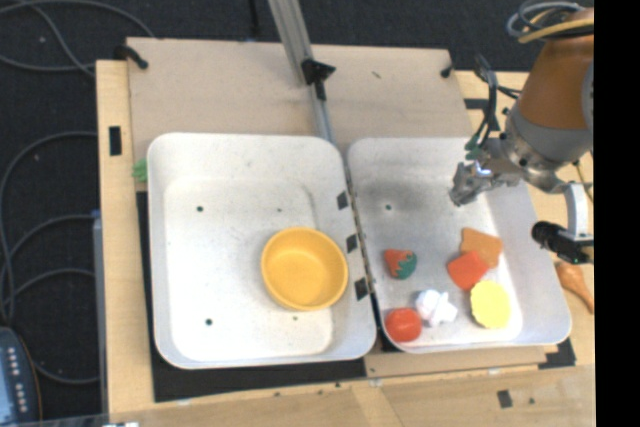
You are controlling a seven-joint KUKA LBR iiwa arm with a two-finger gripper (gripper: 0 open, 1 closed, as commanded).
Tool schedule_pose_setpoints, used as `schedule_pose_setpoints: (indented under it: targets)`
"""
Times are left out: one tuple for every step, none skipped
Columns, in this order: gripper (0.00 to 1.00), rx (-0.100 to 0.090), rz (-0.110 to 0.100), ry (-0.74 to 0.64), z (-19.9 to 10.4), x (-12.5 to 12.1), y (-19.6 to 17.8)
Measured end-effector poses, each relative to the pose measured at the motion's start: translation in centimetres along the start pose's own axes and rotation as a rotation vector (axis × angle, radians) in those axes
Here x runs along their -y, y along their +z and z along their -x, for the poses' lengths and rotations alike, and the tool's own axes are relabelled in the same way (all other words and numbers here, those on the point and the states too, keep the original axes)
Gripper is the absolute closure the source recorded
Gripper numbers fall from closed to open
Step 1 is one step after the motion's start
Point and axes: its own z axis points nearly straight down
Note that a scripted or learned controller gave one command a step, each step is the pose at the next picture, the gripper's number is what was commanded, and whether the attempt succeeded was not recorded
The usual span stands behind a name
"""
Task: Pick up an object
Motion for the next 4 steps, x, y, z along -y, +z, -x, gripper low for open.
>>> schedule_pose_setpoints:
  targets:
    - [1.0,-0.002,-0.001,-0.005,-5.3,0.1,-1.7]
    - [1.0,-0.003,-0.003,-0.005,-11.4,0.3,-1.8]
    - [1.0,-0.003,-0.004,-0.005,-16.3,1.7,-3.1]
    - [1.0,-0.002,-0.008,-0.004,-21.3,2.0,-2.4]
